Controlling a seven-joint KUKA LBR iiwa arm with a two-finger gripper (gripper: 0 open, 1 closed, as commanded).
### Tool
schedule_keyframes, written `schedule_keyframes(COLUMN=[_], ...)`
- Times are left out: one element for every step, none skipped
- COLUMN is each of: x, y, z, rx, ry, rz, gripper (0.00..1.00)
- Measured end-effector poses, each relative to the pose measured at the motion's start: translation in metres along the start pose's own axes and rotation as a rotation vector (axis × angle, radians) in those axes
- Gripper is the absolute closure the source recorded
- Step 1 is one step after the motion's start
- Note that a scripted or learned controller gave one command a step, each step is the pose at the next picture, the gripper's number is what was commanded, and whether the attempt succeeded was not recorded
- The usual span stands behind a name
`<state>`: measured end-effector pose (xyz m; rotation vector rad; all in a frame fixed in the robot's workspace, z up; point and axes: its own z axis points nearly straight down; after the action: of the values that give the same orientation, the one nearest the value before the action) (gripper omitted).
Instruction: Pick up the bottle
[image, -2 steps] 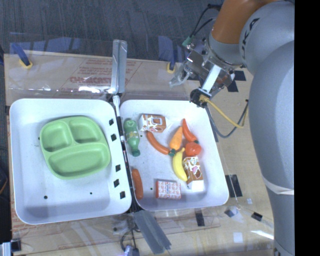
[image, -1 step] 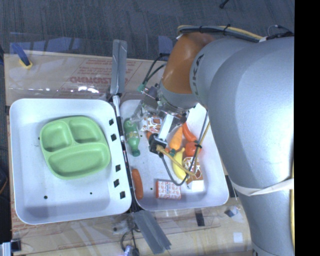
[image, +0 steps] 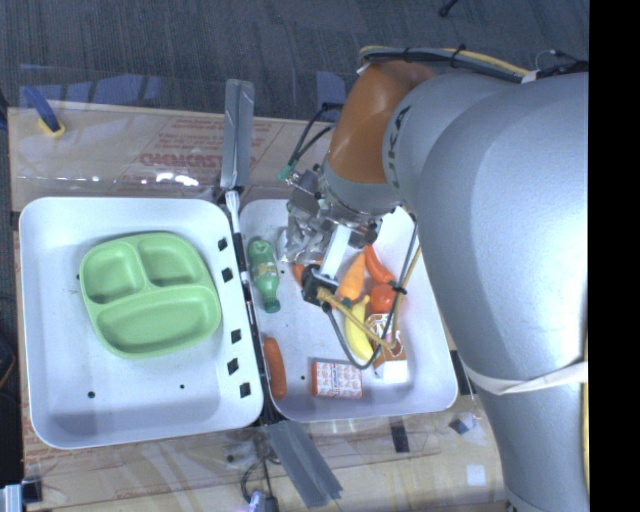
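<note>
A small green bottle lies on its side along the left wall of the right bin, its cap toward the front. My gripper hangs low over the back middle of that bin, just right of the bottle's far end. A narrow gap separates it from the bottle, and I see nothing held in it. The big grey arm with its orange band covers the bin's right side.
The right bin also holds an orange sausage, a red carton, a banana, a carrot and a red vegetable, crowded right of the gripper. A green divided plate sits in the left bin.
</note>
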<state>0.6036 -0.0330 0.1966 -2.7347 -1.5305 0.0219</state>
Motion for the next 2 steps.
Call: schedule_keyframes(x=[0.000, 0.014], y=[0.000, -0.051], z=[0.000, 0.008], rx=[-0.001, -0.006], ry=[0.000, 0.003], rz=[-0.001, -0.395], gripper=[0.00, 0.00])
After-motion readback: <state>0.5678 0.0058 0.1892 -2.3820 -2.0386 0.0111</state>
